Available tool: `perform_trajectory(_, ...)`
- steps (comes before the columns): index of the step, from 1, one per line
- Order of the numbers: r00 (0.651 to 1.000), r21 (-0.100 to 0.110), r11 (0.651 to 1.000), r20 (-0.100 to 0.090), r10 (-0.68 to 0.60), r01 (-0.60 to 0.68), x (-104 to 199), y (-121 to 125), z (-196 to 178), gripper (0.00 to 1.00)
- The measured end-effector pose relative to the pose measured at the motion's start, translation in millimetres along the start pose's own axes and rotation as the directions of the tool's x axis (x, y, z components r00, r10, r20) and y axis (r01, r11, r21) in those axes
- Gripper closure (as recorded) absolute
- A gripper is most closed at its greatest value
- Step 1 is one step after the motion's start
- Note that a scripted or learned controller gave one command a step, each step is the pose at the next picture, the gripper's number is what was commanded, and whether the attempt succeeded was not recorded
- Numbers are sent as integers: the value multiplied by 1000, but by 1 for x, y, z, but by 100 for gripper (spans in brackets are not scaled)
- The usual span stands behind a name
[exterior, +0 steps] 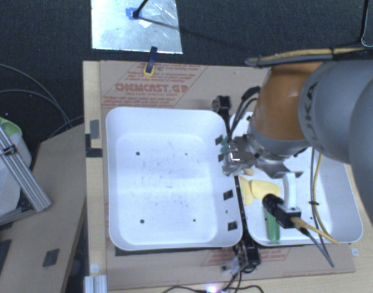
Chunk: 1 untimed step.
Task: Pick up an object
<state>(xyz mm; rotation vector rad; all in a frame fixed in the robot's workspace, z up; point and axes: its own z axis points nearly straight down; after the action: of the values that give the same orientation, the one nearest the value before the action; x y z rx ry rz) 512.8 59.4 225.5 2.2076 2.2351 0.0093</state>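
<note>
Camera view: it looked down at a slant on two white bins side by side, and I watched from across the bench.
Arm (pixel 333 102): grey with an orange band, it reached in from the right and hung over the right bin, hiding much of its floor.
Left bin (pixel 168 176): a bare white floor with a few dark specks, well apart from anything worth picking.
Right bin (pixel 350 223): its far rim and near corner showed past the arm, and both loose things lay in its left part.
Gripper (pixel 234 157): it sat low by the wall between the bins, just above the yellow piece. Whether it was spread or closed I could not tell, and I saw nothing held in it.
Yellow piece (pixel 254 191): the likeliest target, pale, flat and rounded, lying near the dividing wall and partly under the robot's own hardware.
Green stick (pixel 273 229): small and narrow, lying just below the yellow piece towards the near rim.
Handling, yellow piece: it looked light and thin, perhaps smooth plastic or foam. Lying flat, it seemed likely to slip, so a pinch across its narrower width looked best.
Handling, green stick: it looked light and stiff, easiest to take across its middle.
Risk: the dividing wall was close and could have crowded the approach.
</note>
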Motion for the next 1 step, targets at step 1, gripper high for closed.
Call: perform_trajectory(1, 1000, -4, 1000, 5, 16, -16, -56, -26, -60, 100)
